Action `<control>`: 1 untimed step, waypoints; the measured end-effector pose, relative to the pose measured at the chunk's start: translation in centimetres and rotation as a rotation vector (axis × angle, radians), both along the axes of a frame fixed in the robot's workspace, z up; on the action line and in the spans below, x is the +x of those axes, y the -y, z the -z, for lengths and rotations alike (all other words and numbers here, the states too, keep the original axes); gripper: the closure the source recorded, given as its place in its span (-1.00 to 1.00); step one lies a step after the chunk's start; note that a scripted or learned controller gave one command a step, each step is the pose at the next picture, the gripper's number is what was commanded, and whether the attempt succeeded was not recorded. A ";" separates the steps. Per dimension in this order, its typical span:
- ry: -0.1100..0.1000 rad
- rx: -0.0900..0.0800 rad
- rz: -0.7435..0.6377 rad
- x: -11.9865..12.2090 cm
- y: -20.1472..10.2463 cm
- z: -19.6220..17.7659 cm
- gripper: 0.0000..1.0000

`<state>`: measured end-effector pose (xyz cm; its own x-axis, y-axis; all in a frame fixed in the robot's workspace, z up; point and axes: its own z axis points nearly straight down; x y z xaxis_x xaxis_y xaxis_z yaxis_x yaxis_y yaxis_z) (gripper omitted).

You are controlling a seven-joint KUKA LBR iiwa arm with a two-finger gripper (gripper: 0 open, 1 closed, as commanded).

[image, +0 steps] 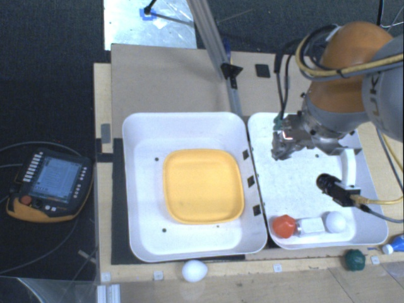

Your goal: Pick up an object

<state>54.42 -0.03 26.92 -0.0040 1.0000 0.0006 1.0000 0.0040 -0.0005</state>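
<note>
The arm's tool (283, 145) hangs over the right bin (379, 235), its finger state impossible to tell, nothing visibly gripped. The orange ball (284, 226) and white ball (335, 221) lie at the bin's near wall; the pick appears not yet made.

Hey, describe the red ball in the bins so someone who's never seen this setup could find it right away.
Start at the right-hand white bin, the one the arm reaches over, and go to its near left corner. The red ball lies there, just left of a small white block with a white ball beyond it. It is the bin's one red thing; its neighbours are white.
</note>
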 end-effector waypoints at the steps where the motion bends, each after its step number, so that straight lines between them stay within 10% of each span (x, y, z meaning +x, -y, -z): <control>1: -0.001 0.000 0.001 3.3 -4.1 2.0 1.00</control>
